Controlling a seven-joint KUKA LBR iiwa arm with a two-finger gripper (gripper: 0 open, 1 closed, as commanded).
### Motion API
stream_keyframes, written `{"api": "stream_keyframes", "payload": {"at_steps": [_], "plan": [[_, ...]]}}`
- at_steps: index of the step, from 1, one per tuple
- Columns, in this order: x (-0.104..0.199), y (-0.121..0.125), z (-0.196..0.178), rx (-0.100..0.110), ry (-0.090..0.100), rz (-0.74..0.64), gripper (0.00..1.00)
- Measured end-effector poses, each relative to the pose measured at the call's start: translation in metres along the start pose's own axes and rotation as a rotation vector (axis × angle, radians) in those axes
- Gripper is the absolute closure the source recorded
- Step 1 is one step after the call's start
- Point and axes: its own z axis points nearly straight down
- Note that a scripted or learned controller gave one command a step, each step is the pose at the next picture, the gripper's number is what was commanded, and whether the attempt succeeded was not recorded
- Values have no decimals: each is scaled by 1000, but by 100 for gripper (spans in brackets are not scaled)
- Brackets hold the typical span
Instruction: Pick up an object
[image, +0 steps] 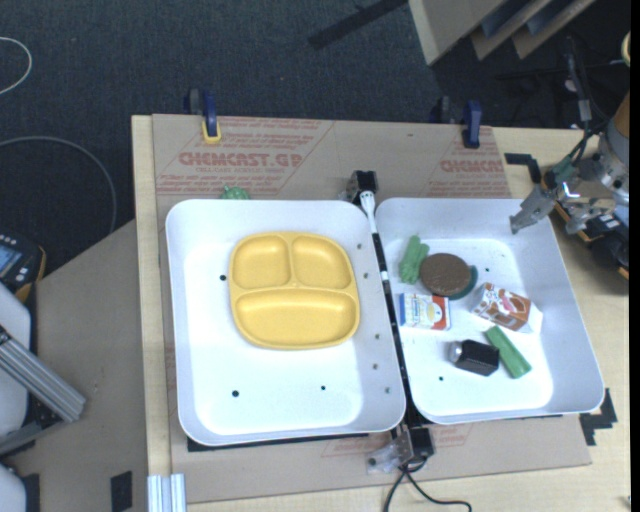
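Hovering by the right bin's (560, 262) far corner — tool (528, 212) empty, spread unclear.

White bins: two, side by side — left bin (200, 330), right bin (560, 330)
Yellow divided plates: one (294, 290), in the left bin
Green pieces: two — one (413, 259) by the round lid, one (509, 352) lower right
Brown round lids: one (445, 274)
Small printed cartons: one (424, 311)
Red-and-white packets: one (505, 307)
Black blocks: one (473, 357)
Blue clamps: two (208, 112), (471, 126)
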Motion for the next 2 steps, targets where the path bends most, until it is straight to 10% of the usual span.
{"api": "stream_keyframes", "payload": {"at_steps": [1, 2], "plan": [[0, 1, -11, -4, -2, -1, 100], [68, -12, -94, -11, -1, -8, 100]]}}
